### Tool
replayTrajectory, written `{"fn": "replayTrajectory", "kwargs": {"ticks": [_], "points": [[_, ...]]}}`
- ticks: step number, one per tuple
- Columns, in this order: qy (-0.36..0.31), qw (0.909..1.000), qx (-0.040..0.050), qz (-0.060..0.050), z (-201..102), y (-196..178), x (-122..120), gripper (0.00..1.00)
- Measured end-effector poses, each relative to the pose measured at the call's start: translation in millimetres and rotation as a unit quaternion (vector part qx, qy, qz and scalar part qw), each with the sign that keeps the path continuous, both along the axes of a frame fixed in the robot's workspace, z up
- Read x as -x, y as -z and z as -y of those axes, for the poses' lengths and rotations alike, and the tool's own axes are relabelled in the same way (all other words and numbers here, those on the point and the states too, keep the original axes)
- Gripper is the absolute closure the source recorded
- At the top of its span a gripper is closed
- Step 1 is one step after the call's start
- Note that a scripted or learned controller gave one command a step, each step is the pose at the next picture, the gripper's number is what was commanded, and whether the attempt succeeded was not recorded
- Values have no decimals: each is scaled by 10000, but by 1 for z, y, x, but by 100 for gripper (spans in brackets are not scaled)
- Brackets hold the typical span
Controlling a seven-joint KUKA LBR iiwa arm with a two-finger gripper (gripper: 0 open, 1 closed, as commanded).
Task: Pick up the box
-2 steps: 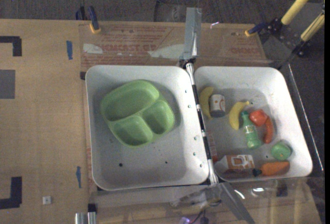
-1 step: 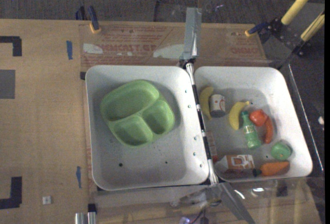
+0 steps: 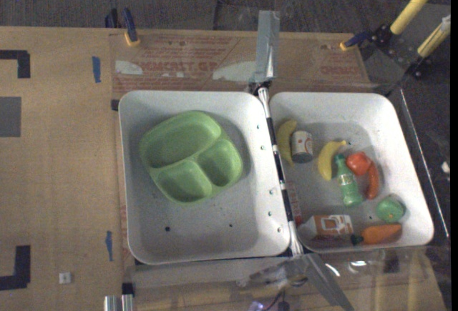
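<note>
Two shallow white bins sit side by side on a cardboard-covered bench (image 3: pixel 57 181). The left bin (image 3: pixel 143 238) carries a green divided plate (image 3: pixel 190 156) with three compartments, lying toward that bin's far left part and slightly turned. The right bin (image 3: pixel 401 124) carries the small things. The box (image 3: pixel 330 225), an orange-and-white carton lying flat, rests against the near edge of the right bin, close to its near left corner. Just beside it toward the right along the same near edge lies a carrot (image 3: pixel 381 233), its green end almost touching the box. A round green fruit (image 3: pixel 390 210) sits near the near right corner, just above the carrot. Around the middle of the bin a green bottle (image 3: pixel 349 185) lies next to a red tomato-like piece (image 3: pixel 358 162) and a slim orange-red pepper (image 3: pixel 373 180). A yellow banana (image 3: pixel 328 158) lies just left of the bottle. Near the left wall of the right bin are a second banana (image 3: pixel 285 140) and a small can (image 3: pixel 303 146), touching or nearly so. The view gives no way to tell the state of the gripper's fingers.
</note>
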State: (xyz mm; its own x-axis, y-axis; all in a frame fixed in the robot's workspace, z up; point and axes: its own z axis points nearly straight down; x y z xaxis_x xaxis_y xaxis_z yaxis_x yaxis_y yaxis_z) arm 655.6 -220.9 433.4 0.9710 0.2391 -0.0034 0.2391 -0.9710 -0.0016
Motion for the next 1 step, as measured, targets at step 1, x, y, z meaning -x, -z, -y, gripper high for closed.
{"fn": "replayTrajectory", "kwargs": {"ticks": [1], "points": [[162,9999,-15,-13,-25,303,87,0]]}}
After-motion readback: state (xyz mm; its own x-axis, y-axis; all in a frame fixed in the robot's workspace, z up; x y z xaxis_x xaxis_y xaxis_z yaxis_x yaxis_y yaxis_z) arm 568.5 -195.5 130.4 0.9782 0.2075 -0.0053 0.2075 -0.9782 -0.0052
